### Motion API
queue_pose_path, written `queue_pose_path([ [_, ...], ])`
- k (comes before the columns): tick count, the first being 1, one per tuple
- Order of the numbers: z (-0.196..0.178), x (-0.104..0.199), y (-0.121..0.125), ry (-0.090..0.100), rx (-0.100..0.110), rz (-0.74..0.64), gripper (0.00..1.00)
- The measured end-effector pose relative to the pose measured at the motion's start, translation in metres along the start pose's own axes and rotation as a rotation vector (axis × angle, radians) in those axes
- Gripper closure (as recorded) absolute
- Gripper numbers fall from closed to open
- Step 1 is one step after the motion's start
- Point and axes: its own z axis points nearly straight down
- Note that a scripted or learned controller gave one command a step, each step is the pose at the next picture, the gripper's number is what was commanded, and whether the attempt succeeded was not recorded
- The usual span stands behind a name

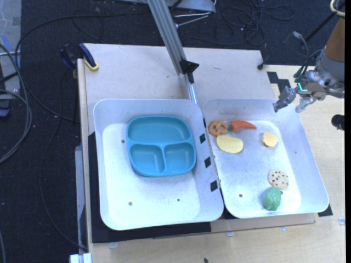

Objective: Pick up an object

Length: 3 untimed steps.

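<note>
The end effector (292,102) hangs at the upper right of the frame, over the upper right rim of the right bin (307,163), its two fingers spread apart with nothing between them. The objects lie below and to its left on the bin floor: a pretzel (218,127), an orange carrot (242,126), a yellow oval piece (230,144), a small yellow piece (270,140), a cookie (278,178) and a green lump (271,199). The arm is cut off by the right frame edge. The left bin (109,201) carries a blue divided plate (162,146). Open floor lies between the small yellow piece and the cookie.
</note>
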Motion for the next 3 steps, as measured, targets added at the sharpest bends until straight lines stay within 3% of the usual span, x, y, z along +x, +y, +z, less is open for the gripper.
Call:
queue_pose_path([
  [1, -0.001, 0.000, 0.001, -0.001, -0.003, -0.001, 0.00],
  [3, 0.115, 0.008, -0.018, 0.001, 0.003, 0.001, 0.00],
])
